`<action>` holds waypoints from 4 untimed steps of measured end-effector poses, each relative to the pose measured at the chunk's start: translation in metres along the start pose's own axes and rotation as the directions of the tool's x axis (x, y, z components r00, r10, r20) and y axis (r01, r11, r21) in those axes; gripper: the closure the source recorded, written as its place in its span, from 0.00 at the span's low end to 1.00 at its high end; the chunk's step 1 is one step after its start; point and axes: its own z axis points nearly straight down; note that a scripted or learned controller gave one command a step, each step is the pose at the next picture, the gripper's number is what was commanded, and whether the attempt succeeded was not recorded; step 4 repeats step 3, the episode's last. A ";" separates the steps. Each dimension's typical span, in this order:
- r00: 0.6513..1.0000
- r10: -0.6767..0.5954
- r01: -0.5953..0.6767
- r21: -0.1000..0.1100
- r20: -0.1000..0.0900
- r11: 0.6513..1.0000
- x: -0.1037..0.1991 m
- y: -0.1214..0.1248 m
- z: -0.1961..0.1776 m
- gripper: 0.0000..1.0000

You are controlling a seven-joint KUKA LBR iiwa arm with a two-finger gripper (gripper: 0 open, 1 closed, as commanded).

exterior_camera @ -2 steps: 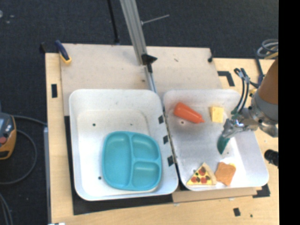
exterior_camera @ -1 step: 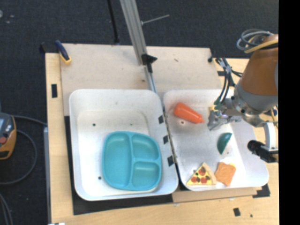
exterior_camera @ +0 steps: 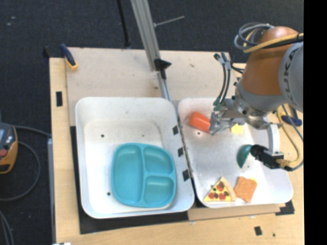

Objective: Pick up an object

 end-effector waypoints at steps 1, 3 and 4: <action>1.000 0.002 -0.002 0.001 0.001 1.000 0.044 0.008 0.000 1.00; 1.000 0.001 -0.001 0.002 0.001 1.000 0.147 0.038 0.017 1.00; 1.000 0.001 -0.001 0.002 0.001 1.000 0.147 0.038 0.017 1.00</action>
